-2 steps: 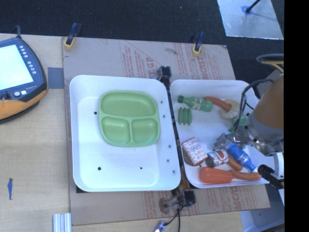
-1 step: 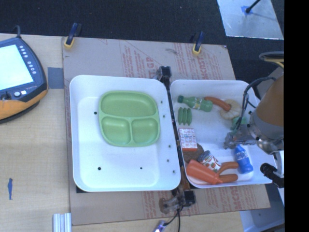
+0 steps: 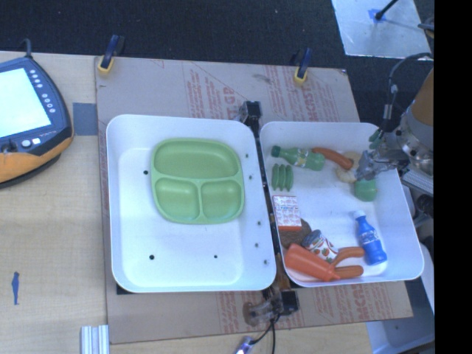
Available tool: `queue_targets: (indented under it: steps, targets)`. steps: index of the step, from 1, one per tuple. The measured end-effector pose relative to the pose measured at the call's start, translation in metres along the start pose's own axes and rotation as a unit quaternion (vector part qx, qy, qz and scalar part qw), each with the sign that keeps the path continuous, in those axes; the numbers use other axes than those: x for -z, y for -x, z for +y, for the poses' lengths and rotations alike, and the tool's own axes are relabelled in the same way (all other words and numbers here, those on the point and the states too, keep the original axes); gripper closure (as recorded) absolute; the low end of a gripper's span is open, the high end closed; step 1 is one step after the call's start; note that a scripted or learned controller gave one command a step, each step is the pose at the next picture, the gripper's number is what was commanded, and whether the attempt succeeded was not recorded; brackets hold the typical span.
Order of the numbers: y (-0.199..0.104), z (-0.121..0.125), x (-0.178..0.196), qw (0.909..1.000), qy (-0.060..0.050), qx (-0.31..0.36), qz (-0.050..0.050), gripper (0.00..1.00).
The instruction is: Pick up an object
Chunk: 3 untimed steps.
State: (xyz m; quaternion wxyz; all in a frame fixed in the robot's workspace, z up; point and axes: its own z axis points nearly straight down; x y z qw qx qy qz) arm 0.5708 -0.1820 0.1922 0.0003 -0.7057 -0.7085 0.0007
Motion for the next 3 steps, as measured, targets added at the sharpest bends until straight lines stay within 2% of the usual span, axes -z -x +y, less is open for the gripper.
queue_targets:
  steps: [1,2,3]
  targets:
    - [0.0,0.0,-0.001,1.0,-0.001,0.0,0.0,0.0]
    - [0.025,0.02,-0.084,1.0,0.0,0.0,0.0,0.0]
    - [0.03,0.085,-0.1,1.0,-0.001,0.0,0.0,0.0]
